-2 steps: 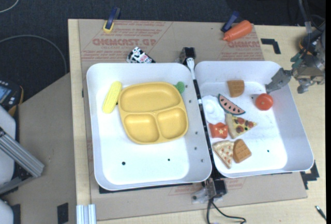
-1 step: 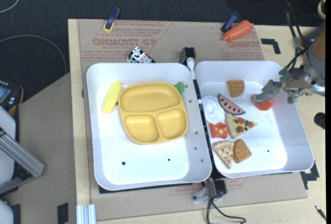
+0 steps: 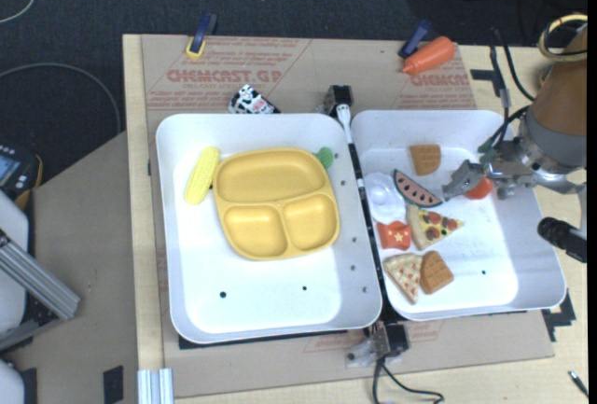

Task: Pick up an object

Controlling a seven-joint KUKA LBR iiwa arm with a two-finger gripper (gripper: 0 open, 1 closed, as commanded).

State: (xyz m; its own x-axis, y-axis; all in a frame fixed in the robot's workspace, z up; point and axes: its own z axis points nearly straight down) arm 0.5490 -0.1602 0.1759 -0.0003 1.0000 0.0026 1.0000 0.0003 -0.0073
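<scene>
The right bin (image 3: 522,290) holds several toy foods: a brown toast square (image 3: 425,158), a watermelon slice (image 3: 416,189), a white piece (image 3: 381,193), a red strawberry-like piece (image 3: 395,233), two pizza slices (image 3: 436,226) (image 3: 403,273) and a brown cookie (image 3: 436,271). My gripper (image 3: 476,179) reaches in from the right and is low over the bin's upper right part. A small red-orange piece (image 3: 479,190) sits right at its tip, partly covered by it. Whether that piece is held cannot be made out.
The left bin (image 3: 187,281) carries a yellow divided plate (image 3: 276,202), a corn cob (image 3: 201,174) on its left and a green bit (image 3: 324,156) at its top right. A cow-patterned toy (image 3: 252,100) and clamps (image 3: 428,55) lie on the cardboard behind the bins.
</scene>
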